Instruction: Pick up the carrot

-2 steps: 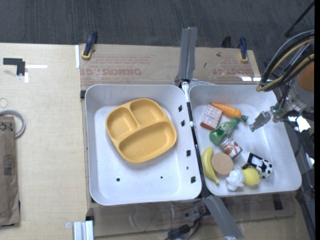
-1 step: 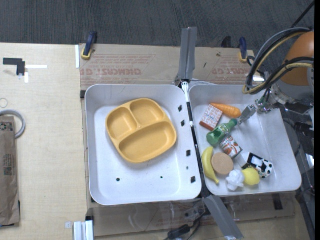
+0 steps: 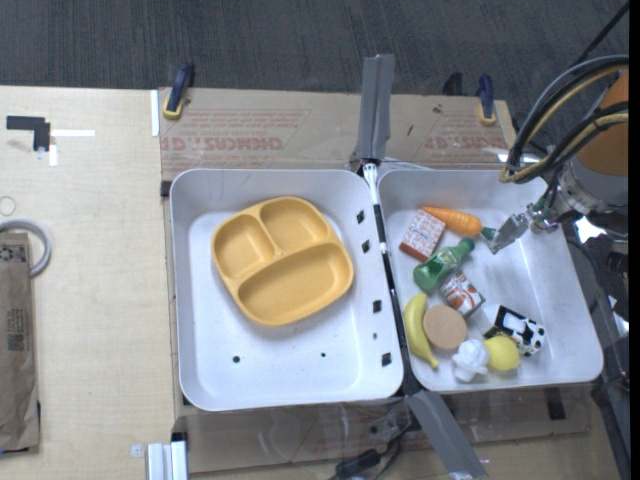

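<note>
1. The table [image 3: 80, 268] is carrying two white bins side by side; the left bin [image 3: 200, 298] is holding a yellow divided plate [image 3: 283, 260], and I am leaving that side alone.
2. I am reaching in over the right bin [image 3: 575, 308] from its right edge, with my arm hanging above the bin's far right corner.
3. My pincer [image 3: 508, 232] is hovering near the bin's right wall. Nothing is sitting in it, and I cannot tell how it is set from this slant.
4. The carrot [image 3: 451, 219] is lying in the far part of the right bin, just left of my pincer, with its green end pointing toward me. It is resting on the bin floor, so I am judging the pick as not yet done.
5. Close around it, a red and white packet [image 3: 423, 234] is lying just beside its tip, and a green bottle [image 3: 444, 264] is lying on its near side.
6. What is left, as I am judging it: closing the small gap, gripping the carrot, and lifting it clear.
</note>
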